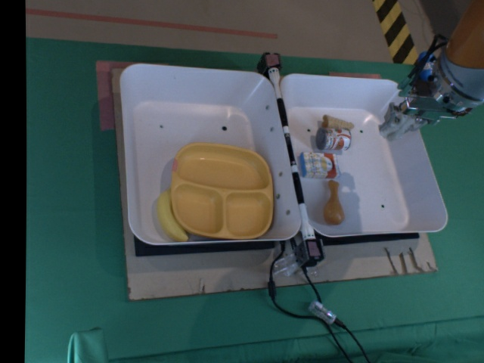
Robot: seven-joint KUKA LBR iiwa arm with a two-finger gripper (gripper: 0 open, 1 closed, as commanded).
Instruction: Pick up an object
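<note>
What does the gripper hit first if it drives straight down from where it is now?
Most likely the right bin, at its sloped right wall or upper-right rim. The gripper sits over that edge, and the can lies well left of its line. Height is hard to judge from this slanted view.

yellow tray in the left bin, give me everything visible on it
The yellow tray looks like glossy moulded plastic, a rounded rectangle with three compartments: one long one along the far side, two smaller ones nearer the camera. It rests right side up on the floor of the left bin, towards its near right corner, slightly rotated. A banana lies against its near left edge.
</note>
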